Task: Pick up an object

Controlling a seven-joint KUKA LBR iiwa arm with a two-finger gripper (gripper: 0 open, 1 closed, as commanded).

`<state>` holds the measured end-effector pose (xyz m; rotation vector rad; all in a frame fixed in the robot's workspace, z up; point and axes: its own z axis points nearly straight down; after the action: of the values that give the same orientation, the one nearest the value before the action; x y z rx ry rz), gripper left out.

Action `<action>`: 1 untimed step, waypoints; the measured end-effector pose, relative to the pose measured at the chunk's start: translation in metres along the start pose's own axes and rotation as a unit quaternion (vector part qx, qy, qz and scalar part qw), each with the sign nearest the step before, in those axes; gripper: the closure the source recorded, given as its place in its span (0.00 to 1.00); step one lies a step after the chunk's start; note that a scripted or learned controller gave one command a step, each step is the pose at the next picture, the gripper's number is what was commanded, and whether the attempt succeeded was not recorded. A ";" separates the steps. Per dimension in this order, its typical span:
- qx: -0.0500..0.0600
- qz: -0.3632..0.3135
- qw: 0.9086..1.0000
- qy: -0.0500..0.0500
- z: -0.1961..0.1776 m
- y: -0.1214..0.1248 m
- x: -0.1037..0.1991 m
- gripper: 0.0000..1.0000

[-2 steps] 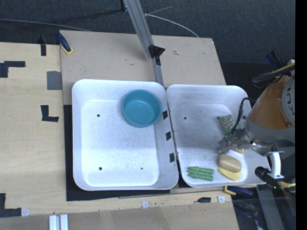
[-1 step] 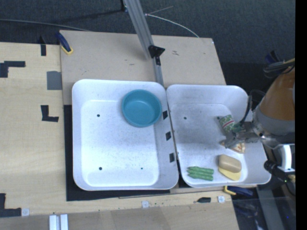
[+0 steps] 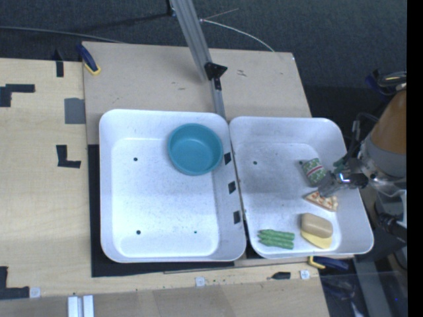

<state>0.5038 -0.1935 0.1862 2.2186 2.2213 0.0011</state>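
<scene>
Bench (image 3: 46,177): pale wood-grain boards with dark tape marks.
Left bin (image 3: 119,177): shallow white plastic, speckled floor, rounded corners; holds a round blue bowl (image 3: 194,149) at its upper right.
Right bin (image 3: 264,144): same white plastic, touching the left bin.
Arm (image 3: 390,137): grey with orange band, reaching over the right bin's right rim.
Jaws (image 3: 332,182): low over the right bin's right side; whether open or closed cannot be told.
Green-patterned packet (image 3: 312,170): crumpled, just left of the jaws.
Pizza slice (image 3: 322,201): flat triangle, just below the jaws.
Tan block (image 3: 316,230): rounded, on a yellow base, lower right.
Green beans (image 3: 275,238): knobbly pods along the near wall.
</scene>
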 end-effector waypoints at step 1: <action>-0.001 0.000 1.000 0.000 -0.045 0.008 -0.001 1.00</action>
<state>0.5119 -0.1948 0.2314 2.2167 2.2208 0.0021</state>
